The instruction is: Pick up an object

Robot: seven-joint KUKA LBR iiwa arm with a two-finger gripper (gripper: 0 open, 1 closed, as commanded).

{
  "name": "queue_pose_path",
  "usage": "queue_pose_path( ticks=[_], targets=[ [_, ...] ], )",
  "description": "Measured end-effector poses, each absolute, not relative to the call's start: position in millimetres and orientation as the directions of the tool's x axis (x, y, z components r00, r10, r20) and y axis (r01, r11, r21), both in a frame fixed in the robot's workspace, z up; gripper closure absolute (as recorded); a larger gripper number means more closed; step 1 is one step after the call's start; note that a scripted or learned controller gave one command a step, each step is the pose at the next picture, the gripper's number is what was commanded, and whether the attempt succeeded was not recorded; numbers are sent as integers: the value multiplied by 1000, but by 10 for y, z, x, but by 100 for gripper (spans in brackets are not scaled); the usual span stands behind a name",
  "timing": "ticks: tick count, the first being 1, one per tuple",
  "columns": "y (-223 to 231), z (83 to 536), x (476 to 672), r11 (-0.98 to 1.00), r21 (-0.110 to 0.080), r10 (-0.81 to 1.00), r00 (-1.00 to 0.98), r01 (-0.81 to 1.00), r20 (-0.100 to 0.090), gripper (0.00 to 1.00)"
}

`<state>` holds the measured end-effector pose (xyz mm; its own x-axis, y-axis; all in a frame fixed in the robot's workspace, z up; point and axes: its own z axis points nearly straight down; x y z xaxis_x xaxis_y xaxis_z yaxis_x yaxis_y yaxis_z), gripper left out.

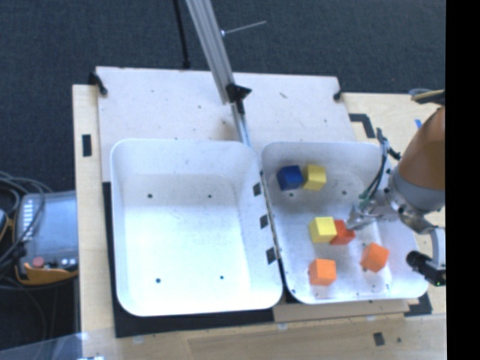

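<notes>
beside the red block (343, 235) in the right bin (339, 156), the gripper (358, 220) hangs just right of it; i cannot tell its state. a yellow block (323, 229) touches the red block's left.

Dark grey carpeted floor (90, 28) surrounds a pale wooden bench (172, 103). A slanted aluminium strut (214, 43) rises over the bench's far edge. Grey electronics box (49, 227) (cables trailing) sits at left.
</notes>
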<state>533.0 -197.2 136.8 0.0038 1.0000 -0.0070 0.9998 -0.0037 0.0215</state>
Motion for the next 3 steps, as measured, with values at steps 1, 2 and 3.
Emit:
queue_pose_path(
  ticks=[1, 2, 3],
  targets=[
    [-1939, 1929, 5262, 3, 7, 1000, -3, 1000, -3, 100],
    [-1956, 2430, 5280, 4, 7, 1000, -4, 1000, -3, 100],
    [-1434, 2349, 5441, 7, -1, 1000, -7, 1000, 2, 100]
  ],
)
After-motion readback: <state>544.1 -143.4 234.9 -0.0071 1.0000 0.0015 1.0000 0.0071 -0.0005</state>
